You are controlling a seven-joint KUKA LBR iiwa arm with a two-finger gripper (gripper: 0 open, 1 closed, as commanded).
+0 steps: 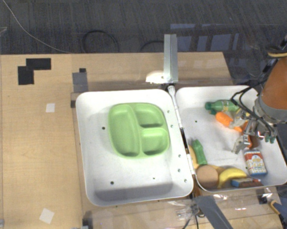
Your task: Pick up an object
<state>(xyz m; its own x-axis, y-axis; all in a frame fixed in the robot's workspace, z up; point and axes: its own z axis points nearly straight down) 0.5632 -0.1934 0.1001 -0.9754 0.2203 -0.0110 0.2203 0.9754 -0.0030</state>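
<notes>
The gripper (247, 141) hangs low over the right bin (208, 134), at the end of the grey arm with its orange band (281, 85) reaching in from the right side of the view; the metal parts at its tip are too small and tangled with cables to tell whether it is open or closed, and nothing can be made out held in it. Just below the tip, on the side nearer the camera, a small carton with a red and white label (255, 162) stands on the bin floor, very close to the tool. Up and to the left of the tip lie an orange object (225, 119) and, beyond it, a green bottle (220, 105) on its side. Farther left, against the wall between the bins, a slim green item (199, 151) lies lengthwise. Down and to the left, in the near corner, a brown round object (208, 174) rests beside a yellow banana (230, 175). Well to the left of everything, the left bin (94, 139) holds a green divided tray (138, 129).
</notes>
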